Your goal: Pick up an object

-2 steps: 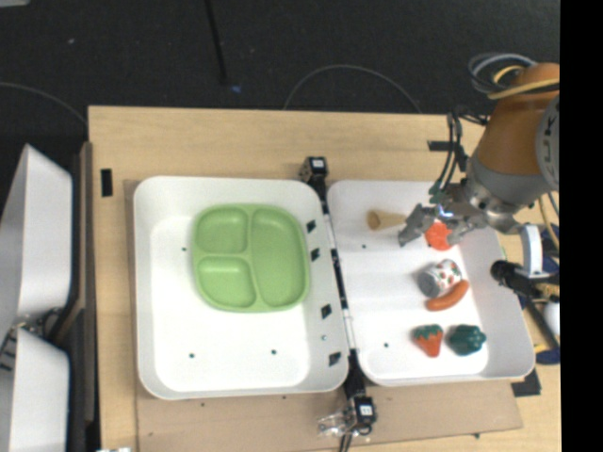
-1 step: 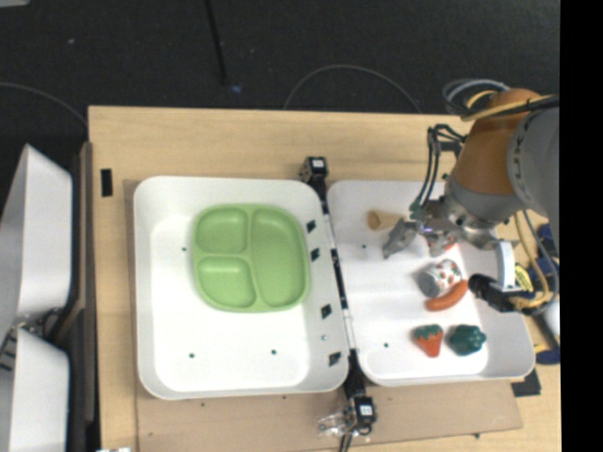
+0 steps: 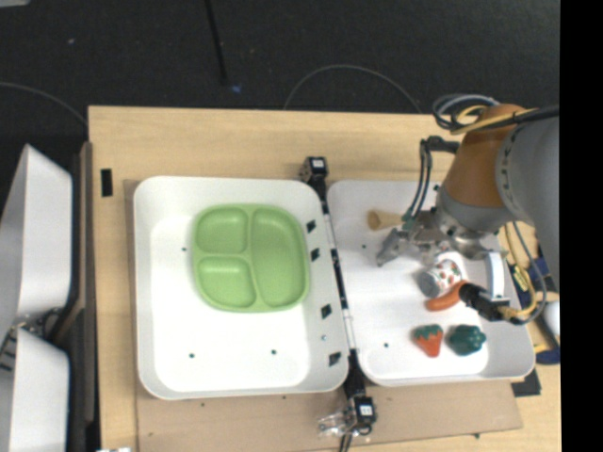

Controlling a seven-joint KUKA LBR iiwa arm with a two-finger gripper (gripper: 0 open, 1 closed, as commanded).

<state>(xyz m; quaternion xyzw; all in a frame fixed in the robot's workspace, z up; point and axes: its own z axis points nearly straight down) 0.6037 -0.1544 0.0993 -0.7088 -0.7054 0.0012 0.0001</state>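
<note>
The gripper (image 3: 394, 248) hangs low over the right bin (image 3: 377, 347), fingers spread and pinching nothing; the strawberry (image 3: 430, 339) lies well apart toward the front. The approach step remains; next comes a descent onto a toy.

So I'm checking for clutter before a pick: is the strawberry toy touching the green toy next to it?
Apart. The camera view shows a thin strip of white bin floor between the strawberry toy and the green toy.
</note>
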